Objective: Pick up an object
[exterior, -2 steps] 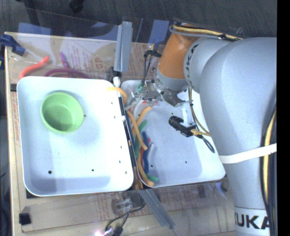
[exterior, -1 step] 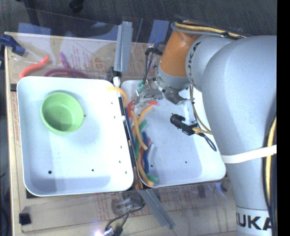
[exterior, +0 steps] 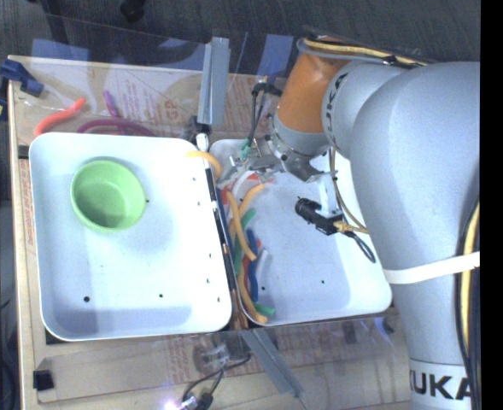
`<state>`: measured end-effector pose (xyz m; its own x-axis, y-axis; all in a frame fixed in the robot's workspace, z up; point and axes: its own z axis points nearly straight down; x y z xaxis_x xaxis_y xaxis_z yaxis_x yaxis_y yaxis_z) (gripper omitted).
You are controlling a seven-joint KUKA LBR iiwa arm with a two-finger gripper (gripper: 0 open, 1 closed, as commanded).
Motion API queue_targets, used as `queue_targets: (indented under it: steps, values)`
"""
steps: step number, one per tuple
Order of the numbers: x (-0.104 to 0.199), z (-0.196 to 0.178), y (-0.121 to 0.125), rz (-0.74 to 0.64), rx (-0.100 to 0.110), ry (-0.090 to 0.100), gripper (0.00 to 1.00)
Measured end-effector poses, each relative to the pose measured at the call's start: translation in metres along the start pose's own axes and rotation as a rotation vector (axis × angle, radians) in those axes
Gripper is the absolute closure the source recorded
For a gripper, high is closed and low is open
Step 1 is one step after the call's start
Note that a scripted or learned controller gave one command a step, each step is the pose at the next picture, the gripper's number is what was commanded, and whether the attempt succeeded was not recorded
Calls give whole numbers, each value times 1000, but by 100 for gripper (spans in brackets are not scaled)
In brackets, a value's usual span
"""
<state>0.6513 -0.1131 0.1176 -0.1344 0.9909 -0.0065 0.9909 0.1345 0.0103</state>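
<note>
My gripper [exterior: 249, 166] hangs low over the far left corner of the right bin [exterior: 336, 280], under the orange band of the wrist. Just below it lies a curved orange piece [exterior: 251, 196]. A heap of slim pieces runs along that bin's left wall: a green one [exterior: 249, 221], a red one [exterior: 253, 273], a blue one [exterior: 242, 261] and another green one [exterior: 263, 313] at the near end. A green bowl [exterior: 108, 195] stands upright in the far left of the left bin [exterior: 131, 306].
The big grey arm covers the right side of the right bin. A yellow piece [exterior: 201, 155] sits at the far end of the wall between the bins. Red and orange cables [exterior: 72, 118] lie on the bench behind the left bin.
</note>
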Motion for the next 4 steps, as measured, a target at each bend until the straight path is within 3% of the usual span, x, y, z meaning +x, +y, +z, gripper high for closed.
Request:
queue_targets:
  steps: [1,2,3,4]
  values:
    - [-2,21,-1,24,5,0,0]
    - [-1,11,0,19,5,2,100]
    - [-1,11,0,19,5,1,0]
    - [-1,0,1,16,5,3,100]
